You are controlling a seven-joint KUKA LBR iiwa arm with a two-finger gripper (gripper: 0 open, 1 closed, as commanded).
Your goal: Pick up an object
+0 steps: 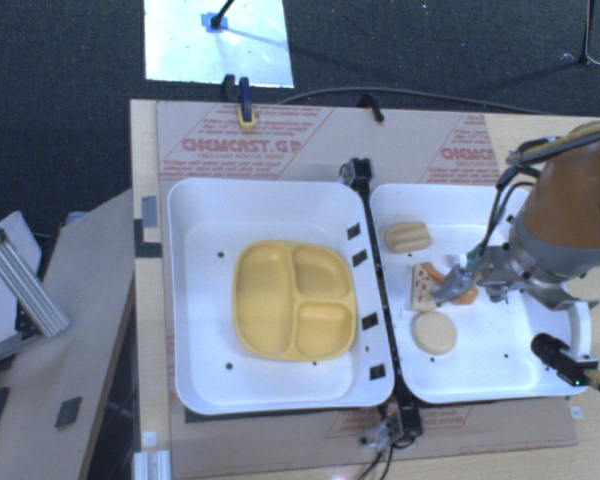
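The gripper (458, 285) sits low in the right bin (500, 368), its tip over a small orange piece (464, 293) that lies just beside a square cracker (421, 286). Whether the tool is apart or together cannot be told; the tip is small and blurred against the food. Nothing shows as held.

Three other items crowd this spot. A bun (407, 236) lies above the cracker, a round cookie (435, 332) lies below it, and the orange piece touches or nearly touches the cracker's right edge.

The likely trouble is the crowding. If the tool closes here, it may catch the cracker's edge along with the orange piece and tip one out, or push both sideways and close on air. The orange piece looks low and flat, so a close that lands too high would likely slide off it. A push toward the divider (370, 268) could wedge the cracker against it.

The yellow tray (293, 299) in the left bin (210, 368) lies well apart and is at no risk.
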